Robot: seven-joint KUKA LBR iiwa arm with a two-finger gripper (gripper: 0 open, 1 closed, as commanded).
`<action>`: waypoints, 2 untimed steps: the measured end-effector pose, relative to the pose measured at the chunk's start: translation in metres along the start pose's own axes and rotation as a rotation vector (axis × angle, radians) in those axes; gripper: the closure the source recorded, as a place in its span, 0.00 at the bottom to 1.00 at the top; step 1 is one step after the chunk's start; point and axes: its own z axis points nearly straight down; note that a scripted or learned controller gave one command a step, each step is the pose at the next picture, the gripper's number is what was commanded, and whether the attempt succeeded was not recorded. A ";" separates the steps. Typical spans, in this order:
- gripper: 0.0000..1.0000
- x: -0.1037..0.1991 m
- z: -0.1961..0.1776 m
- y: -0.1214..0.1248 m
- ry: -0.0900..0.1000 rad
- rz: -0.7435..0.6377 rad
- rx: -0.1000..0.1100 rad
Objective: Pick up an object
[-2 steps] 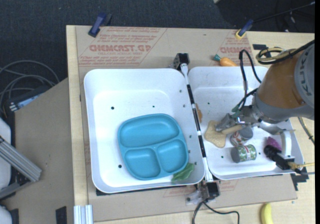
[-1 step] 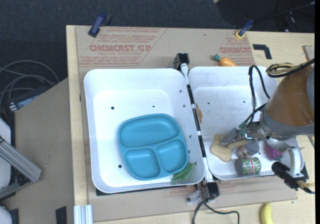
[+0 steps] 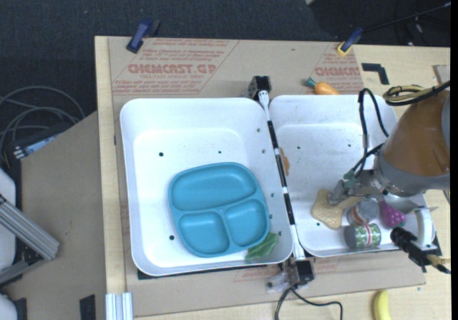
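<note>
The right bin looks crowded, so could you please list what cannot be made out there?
- Tool: small and blurred; fingers unreadable, so grasp unclear.
- Tan piece: too blurred to identify, partly under the tool.
- Can: label too small to read.
- Purple item: partly hidden by the arm.
- Right bin: its right side lies under the arm.

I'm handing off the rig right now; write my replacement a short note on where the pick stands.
Gripper: down in the right bin, over the tan flat piece; whether it is open or shut cannot be told.
Things: a small can and a purple item lie beside the tan piece in the right bin. The left bin has a blue divided plate and a green item.
Done: nothing visibly lifted.
Left: grasp one object and raise it.
</note>
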 end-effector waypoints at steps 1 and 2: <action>1.00 0.094 -0.086 0.015 0.002 -0.003 0.013; 1.00 0.152 -0.135 0.044 0.002 -0.002 0.013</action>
